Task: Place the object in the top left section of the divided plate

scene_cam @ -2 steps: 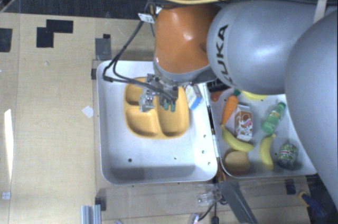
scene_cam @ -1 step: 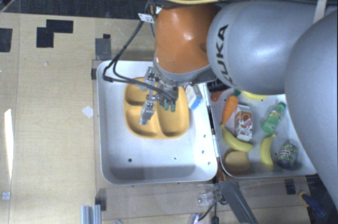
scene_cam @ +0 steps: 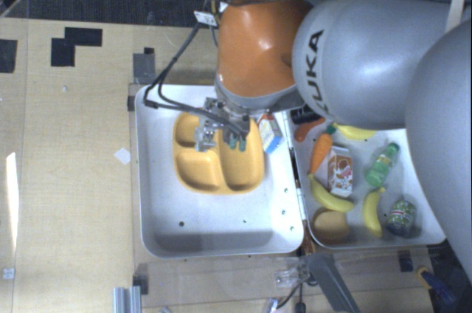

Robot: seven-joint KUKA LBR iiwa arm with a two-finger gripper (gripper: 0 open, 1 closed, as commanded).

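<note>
the gripper (scene_cam: 225,133) hangs low over the yellow divided plate (scene_cam: 217,160) in the left bin (scene_cam: 214,230). i cannot tell if it grips the object. a small carton (scene_cam: 270,133) lies beside the plate. the top left section looks partly hidden, so the job seems unfinished.

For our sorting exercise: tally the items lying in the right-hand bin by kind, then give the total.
Bananas: 3
Carrot: 1
Green bottle: 1
Carton: 1
Can: 1
Round brown item: 1
Total: 8

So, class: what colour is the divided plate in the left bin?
Yellow: the divided plate shows best in the camera view.
</note>
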